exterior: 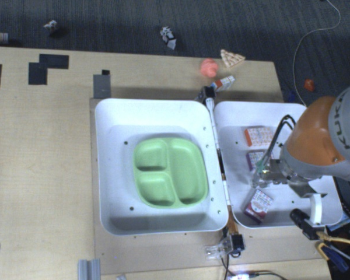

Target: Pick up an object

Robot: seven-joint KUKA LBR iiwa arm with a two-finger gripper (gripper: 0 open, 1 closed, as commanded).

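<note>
My gripper point(261, 177) reaches down into the right bin point(233, 133), its tip over a purple-edged packet point(256, 158). Just below the tip lies a small box point(258, 205) with a patterned white face and dark purple side. An orange and white patterned box point(258, 136) rests farther back in the same bin. The left bin point(114, 156) holds a green divided tray point(170, 171). The arm's orange band hides the right part of the right bin.
Behind the bins on the bench lie a pink ball point(209, 67), a triangular pizza-slice toy point(231, 58) and a small tube point(223, 84). Black blocks point(46, 67) sit at the bench's far left. A clip point(226, 248) lies in front of the bins.
</note>
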